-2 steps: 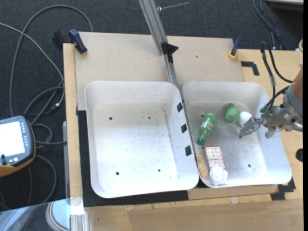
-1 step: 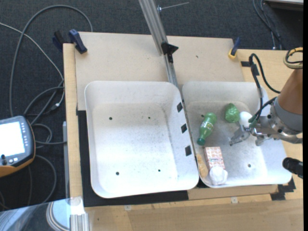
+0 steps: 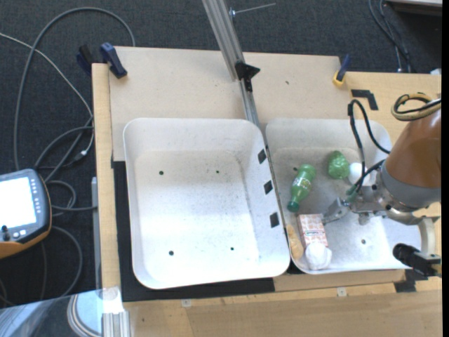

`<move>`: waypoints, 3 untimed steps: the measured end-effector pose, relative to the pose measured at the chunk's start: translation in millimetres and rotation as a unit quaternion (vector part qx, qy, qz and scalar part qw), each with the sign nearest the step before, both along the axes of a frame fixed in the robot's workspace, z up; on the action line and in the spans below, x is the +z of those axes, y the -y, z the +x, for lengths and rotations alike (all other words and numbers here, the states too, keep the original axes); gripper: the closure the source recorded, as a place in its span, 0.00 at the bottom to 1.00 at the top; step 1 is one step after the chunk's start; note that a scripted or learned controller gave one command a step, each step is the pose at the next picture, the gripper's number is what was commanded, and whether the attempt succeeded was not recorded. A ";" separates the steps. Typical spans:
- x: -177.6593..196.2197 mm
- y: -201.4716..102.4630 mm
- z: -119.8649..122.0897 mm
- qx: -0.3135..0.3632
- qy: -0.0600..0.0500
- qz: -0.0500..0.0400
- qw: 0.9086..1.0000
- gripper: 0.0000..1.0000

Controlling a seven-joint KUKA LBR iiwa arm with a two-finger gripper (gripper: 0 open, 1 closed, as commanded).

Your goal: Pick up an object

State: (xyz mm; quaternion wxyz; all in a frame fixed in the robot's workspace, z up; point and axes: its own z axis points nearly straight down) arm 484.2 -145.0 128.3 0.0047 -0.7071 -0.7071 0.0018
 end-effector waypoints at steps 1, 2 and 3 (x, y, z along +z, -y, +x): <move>14.4 0.5 2.5 0.000 0.005 -0.002 1.000 1.00; 57.7 -1.4 6.3 0.001 0.008 -0.003 1.000 1.00; 92.5 -1.4 8.0 0.001 0.008 -0.003 1.000 1.00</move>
